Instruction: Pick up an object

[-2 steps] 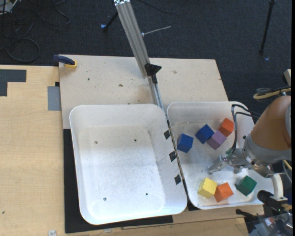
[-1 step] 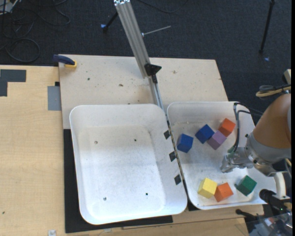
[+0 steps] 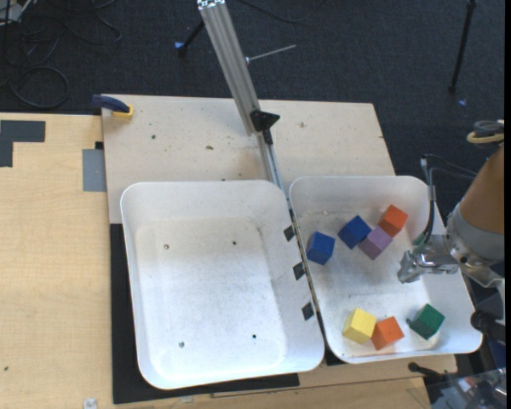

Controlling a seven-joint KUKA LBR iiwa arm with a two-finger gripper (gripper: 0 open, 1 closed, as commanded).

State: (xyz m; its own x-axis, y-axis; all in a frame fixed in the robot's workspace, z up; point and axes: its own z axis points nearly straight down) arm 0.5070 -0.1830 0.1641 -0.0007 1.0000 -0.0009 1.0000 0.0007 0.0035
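Camera view: the pick looks barely begun. The metal two-finger gripper [image 3: 411,267] hangs over the right-hand shallow white plastic bin [image 3: 358,196], near its right wall, and nothing shows between its tips; whether it is spread or pressed together I cannot tell (it is small and blurred here). All candidate objects lie in that bin, apart from the gripper: a dark blue cube [image 3: 320,247] near the left wall, a second blue cube [image 3: 354,232] touching a purple cube [image 3: 376,242], an orange cube [image 3: 393,219] just beside that one, and along the near edge a yellow cube [image 3: 359,325] touching another orange cube [image 3: 387,331], with a green cube [image 3: 427,320] to their right. Choosing, closing and lifting all remain.

The left-hand white bin [image 3: 153,203] sits alongside. A slanted aluminium rail [image 3: 232,58] rises behind the bins, well apart from the arm. The likeliest hindrances are the bin's right wall and the touching pairs of cubes
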